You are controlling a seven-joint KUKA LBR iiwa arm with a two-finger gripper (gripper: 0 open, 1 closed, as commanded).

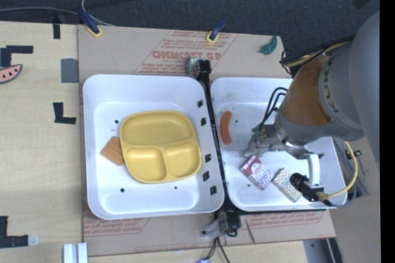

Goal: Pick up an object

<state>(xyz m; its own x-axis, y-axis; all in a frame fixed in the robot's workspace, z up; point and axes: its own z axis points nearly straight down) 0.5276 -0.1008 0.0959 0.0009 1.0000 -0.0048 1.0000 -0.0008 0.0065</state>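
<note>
Nearest the camera in the right bin (333, 203) lie two small packets: a patterned one (287, 185) and, just left of it, a red and white packet (256, 171). The red and white packet sits directly below the gripper (262, 143), so it looks like the likeliest pick. It is probably light and somewhat crushable (a thin carton or wrapper, by the look), flat and printed, lying at a slant; a pinch across its short sides should suit it, though a glossy face may slip. Whether the jaws are open or closed I cannot tell, as the wrist hides them, and nothing shows between them. Farther back and left lies a small orange sausage (226, 126), rounded and likely to roll. In the left bin (99, 132) rests a yellow divided tray (162, 146) with a cracker (113, 150) touching its left edge.
</note>
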